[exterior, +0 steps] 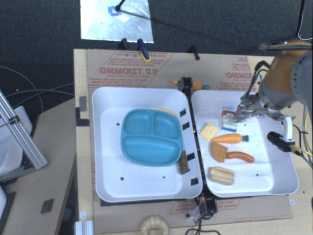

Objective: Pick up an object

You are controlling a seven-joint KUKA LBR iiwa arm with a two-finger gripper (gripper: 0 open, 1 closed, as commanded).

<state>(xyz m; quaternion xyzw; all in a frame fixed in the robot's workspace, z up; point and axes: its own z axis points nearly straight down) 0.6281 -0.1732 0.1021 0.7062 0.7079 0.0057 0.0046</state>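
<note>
Here the gripper [240, 110] sits directly over the small carton [229, 120]; jaw state unclear.

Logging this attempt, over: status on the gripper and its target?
Gripper low in right white bin, at small red-white-blue carton; grip unconfirmed. Yellow cheese wedge and orange toy carrot close beside carton.

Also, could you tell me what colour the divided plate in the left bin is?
The divided plate is light blue, seen clearly in the camera view.
</note>
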